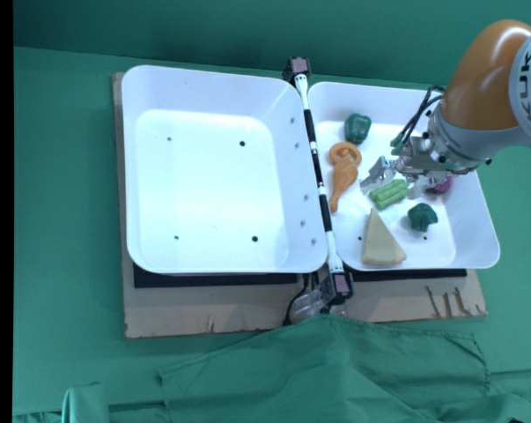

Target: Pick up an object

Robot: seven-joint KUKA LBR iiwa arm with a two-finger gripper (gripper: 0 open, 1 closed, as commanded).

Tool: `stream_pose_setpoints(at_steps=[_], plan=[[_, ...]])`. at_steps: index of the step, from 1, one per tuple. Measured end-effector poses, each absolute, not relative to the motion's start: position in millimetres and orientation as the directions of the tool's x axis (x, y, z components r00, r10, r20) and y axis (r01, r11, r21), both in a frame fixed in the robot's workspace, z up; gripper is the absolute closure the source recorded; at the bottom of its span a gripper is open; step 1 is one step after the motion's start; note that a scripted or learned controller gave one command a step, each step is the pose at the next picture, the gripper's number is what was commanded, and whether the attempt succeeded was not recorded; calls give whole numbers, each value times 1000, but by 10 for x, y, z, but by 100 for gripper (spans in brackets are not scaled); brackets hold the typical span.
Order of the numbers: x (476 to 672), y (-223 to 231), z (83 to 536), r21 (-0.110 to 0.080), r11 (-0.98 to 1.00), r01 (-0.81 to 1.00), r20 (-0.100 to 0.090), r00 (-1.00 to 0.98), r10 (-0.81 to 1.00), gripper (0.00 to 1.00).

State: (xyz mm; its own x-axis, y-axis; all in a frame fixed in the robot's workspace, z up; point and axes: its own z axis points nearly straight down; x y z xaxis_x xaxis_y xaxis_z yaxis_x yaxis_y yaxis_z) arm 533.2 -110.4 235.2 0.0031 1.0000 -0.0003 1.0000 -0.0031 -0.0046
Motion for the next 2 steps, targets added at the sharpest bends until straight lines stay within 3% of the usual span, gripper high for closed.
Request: stream_pose_setpoints(at_steps=[1, 2], plan=[[5338, -1116, 2528, 10, -6, 1000, -3, 7, 1000, 100], [4884, -1927, 3033, 10, -12, 1000, -7, 12, 1000, 100]])
